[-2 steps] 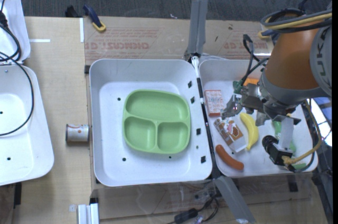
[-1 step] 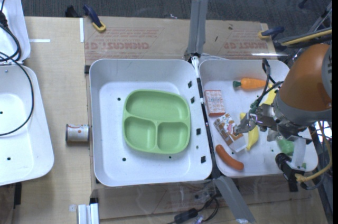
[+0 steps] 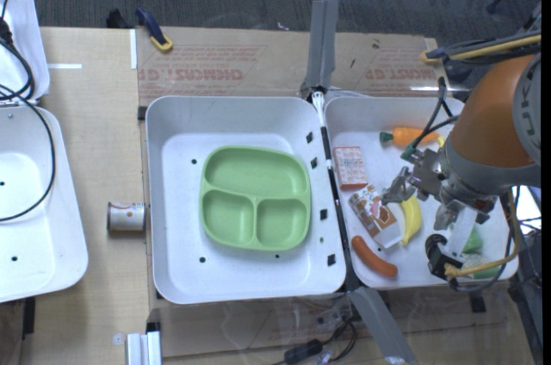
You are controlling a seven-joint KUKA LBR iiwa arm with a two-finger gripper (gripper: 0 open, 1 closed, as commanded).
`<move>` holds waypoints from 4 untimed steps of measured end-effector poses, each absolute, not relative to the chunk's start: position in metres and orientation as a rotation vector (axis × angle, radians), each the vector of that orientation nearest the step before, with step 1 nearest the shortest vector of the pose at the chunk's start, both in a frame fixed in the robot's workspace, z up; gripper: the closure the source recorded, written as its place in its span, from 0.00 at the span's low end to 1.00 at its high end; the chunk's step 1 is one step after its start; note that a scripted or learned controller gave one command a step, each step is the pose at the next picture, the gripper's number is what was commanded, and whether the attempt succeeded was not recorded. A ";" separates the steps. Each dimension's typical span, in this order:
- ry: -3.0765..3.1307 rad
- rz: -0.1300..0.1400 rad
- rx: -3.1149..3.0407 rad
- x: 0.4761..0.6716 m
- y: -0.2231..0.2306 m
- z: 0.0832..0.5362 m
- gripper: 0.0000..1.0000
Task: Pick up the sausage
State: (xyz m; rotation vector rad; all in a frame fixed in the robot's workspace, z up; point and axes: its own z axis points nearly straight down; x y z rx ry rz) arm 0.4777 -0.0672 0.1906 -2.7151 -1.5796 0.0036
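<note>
Plainly: sausage [image 3: 374,256] orange-red, short, rounded ends, lying diagonal.

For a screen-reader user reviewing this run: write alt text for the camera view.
A grey and orange robot arm reaches from the right over the right white bin, where a sausage lies near the front beside a banana, a carrot and small food packets. The left white bin holds a green divided plate.

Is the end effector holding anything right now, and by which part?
Cannot be told: the end effector hangs over the right bin; nothing shows between its fingers. The sausage lies apart on the bin floor.
</note>
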 end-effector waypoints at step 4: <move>-1.063 0.006 -2.955 0.477 -0.099 0.169 0.00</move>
